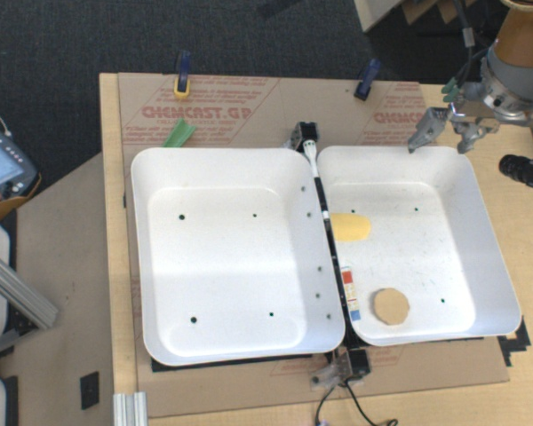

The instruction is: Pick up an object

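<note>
In the right bin [453, 229] a yellow oval object [350, 228] lies near the left wall, and a round tan disc [392, 307] rests close to the front edge. A small red, white and blue item [349, 293] lies along the divider side of that bin. My gripper [447, 136] hangs above the bin's far right rim, well away from all three objects. Its two fingers are spread apart with nothing between them.
The left bin [222, 256] stands beside the right one on a cardboard sheet [249, 105]. A black-and-white strip [324, 220] runs between the bins. A yellow-blue clamp [183, 76], a blue clamp [368, 78] and a green piece [178, 134] sit at the back.
</note>
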